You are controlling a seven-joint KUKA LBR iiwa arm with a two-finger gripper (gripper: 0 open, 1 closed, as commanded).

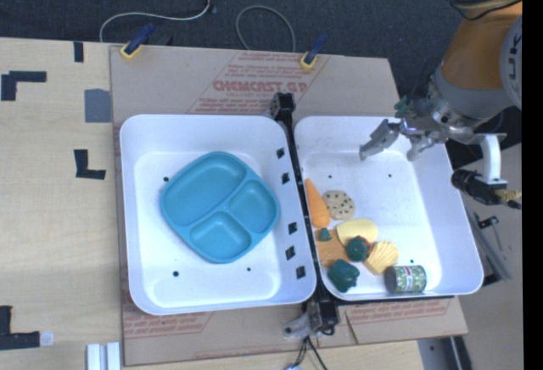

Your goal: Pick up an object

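My gripper (397, 144) hovers over the far part of the right bin (382, 139), with its two fingers spread apart and nothing between them. Well below it in the view, at the bin's near left, lie the small objects: an orange carrot (316, 204), a round cookie (340, 205), a yellow piece (356, 231), a dark green piece (355, 249), a ridged yellow shell shape (382, 255), another dark green piece (343, 275) and a green-labelled can (406, 277) on its side.
The left bin (144, 148) holds a blue divided plate (221, 205). A black divider (293, 190) runs between the two bins. Cables lie on the dark floor beyond the bench.
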